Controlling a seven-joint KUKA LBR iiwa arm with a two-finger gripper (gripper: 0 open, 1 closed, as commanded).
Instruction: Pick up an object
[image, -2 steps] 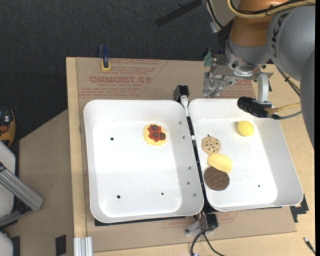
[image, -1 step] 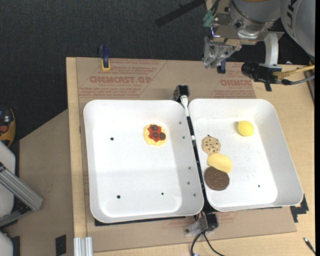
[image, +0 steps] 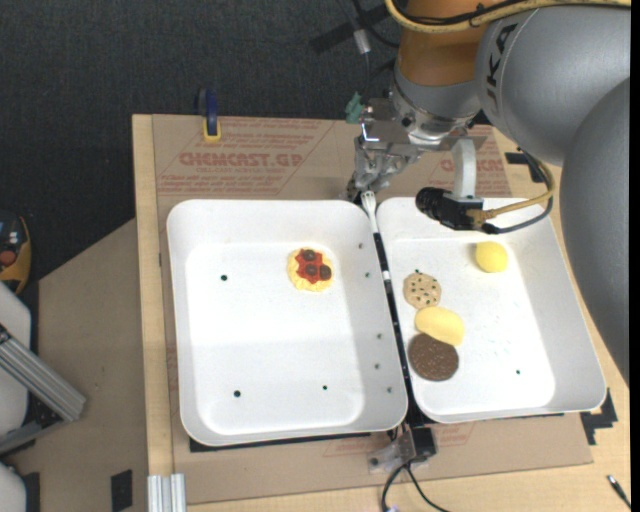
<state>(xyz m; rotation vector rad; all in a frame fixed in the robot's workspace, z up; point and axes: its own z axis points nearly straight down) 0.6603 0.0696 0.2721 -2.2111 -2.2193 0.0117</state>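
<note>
Two white bins sit side by side. My gripper hangs over their far edges where they meet; I cannot tell how it is set. The left bin holds a round little pizza. The right bin holds a spotted cookie, a dark rough cookie and two smooth yellow lumps.

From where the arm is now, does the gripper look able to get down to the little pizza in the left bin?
Probably yes. The pizza lies alone on the open floor of the left bin, with nothing over or beside it. The gripper hangs above the bins' far rim, a short way off.
</note>
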